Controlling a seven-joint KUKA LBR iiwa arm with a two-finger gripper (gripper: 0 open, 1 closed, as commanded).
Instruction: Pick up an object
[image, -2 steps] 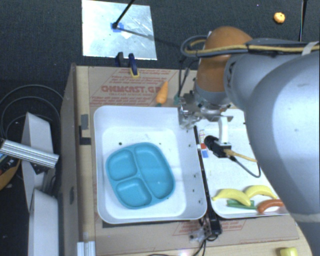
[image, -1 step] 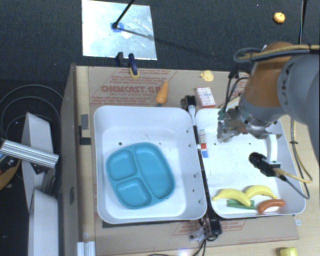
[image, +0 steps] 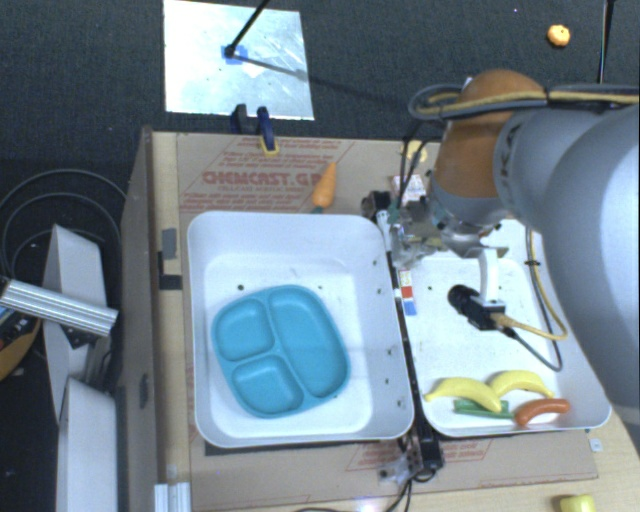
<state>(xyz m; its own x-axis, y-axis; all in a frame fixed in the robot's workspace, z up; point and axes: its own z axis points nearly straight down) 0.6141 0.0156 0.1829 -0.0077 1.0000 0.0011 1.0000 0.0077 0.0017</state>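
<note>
The right bin holds a small cluster at its front edge: two yellow bananas, a green strip and an orange-red sausage shape. The left bin holds a blue divided plate. My gripper hangs over the back left of the right bin, close to the wall between the two bins. It is well behind the fruit cluster and nothing is seen in it. The grey arm covers the bin's back right corner.
An orange carrot-like piece lies on the cardboard behind the left bin. A blue clamp sits at the cardboard's back edge. A small orange ball rests on the dark floor at the back right.
</note>
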